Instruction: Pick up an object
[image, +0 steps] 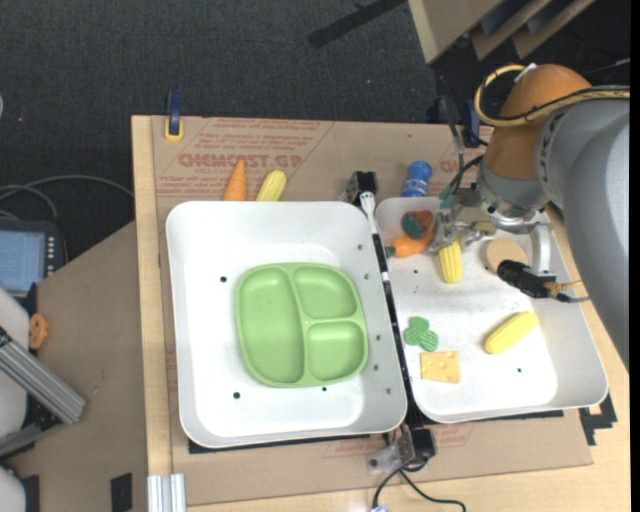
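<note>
My gripper (453, 236) hangs over the back of the right bin (560, 385), reaching in from the right. Directly under it is a yellow corn cob (451, 264), standing lengthwise with its top end up against the gripper. Whether the cob is held is not visible. A second yellow corn piece (510, 332) lies towards the bin's right. A green leafy piece (418, 332) and an orange cracker square (440, 367) lie near the bin's left front. An orange carrot piece (408, 247) and a red-green item (418, 222) sit at the back left corner.
The left bin (200, 250) holds a green divided plate (300, 322). Behind the bins, on the cardboard, lie a carrot (234, 182), a yellow corn (271, 185) and a blue bottle (418, 178). A tan disc (503, 250) lies just right of the gripper.
</note>
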